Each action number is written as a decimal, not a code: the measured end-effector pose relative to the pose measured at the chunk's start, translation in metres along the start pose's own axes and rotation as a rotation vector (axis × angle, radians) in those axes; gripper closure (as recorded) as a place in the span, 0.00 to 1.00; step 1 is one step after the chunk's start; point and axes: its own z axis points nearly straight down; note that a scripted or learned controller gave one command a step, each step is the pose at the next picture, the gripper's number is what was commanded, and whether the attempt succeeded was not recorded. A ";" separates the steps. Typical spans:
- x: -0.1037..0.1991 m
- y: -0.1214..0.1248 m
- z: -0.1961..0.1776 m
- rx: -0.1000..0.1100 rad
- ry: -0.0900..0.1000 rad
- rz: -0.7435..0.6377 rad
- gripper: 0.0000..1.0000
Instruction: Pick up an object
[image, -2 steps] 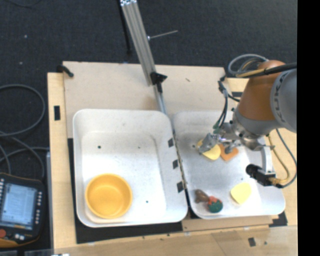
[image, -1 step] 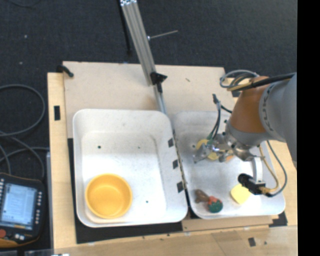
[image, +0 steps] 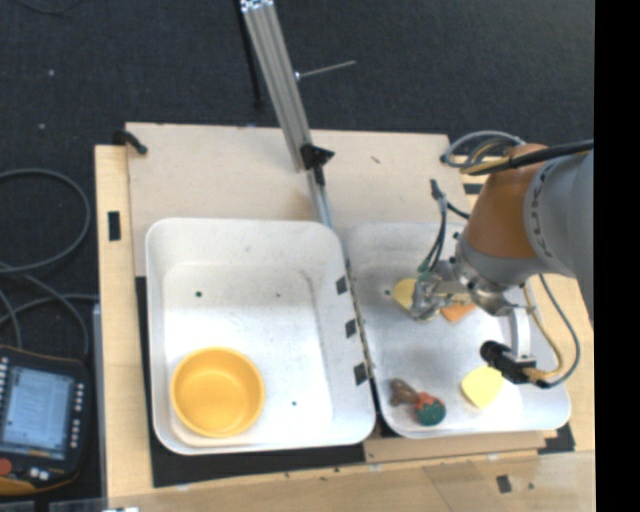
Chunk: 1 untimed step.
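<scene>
Tool low in the right-hand shallow white bin (image: 400, 420)
The tool (image: 428, 300) sits beside a pale yellow round piece (image: 403, 293) and an orange piece (image: 458, 312); its grip state cannot be told.

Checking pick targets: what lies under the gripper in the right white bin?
Beneath the gripper lie a pale yellow piece and an orange piece, both partly covered. Anything else underneath is hidden.
</scene>
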 end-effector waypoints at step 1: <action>-0.008 0.010 -0.053 -0.004 -0.001 -0.007 1.00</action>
